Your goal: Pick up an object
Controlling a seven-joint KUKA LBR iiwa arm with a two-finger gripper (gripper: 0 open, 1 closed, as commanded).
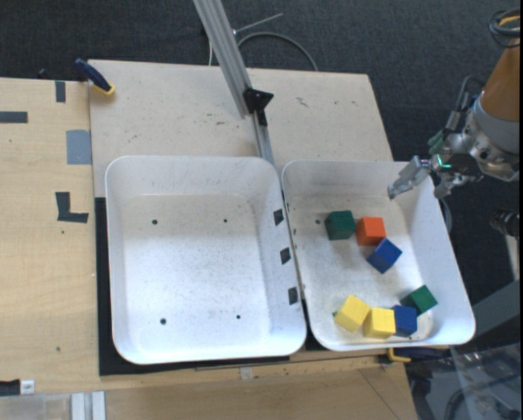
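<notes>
At the near edge of the wooden bench [34, 261], a black mat is lying under my two white bins. The left bin [196, 169] is showing just dark specks on its floor. The right bin [441, 234] is holding all the blocks: nearest the camera, two yellow cubes [366, 316] are sitting side by side, with a blue cube [405, 319] touching the second one and a green cube [421, 299] just beyond it in the corner. Farther back, another blue cube [384, 255] is sitting just below an orange cube [371, 229], which is beside a dark green cube [338, 225]. My gripper [407, 180] is hanging over the bin's far right rim, well apart from every block, carrying nothing; I cannot tell how its tips are set. Beyond the bins, an aluminium rail [226, 46] is crossing the bench, a blue-and-yellow clamp [94, 76] is gripping the far left corner, and dark carpet [375, 16] is covering the floor.
</notes>
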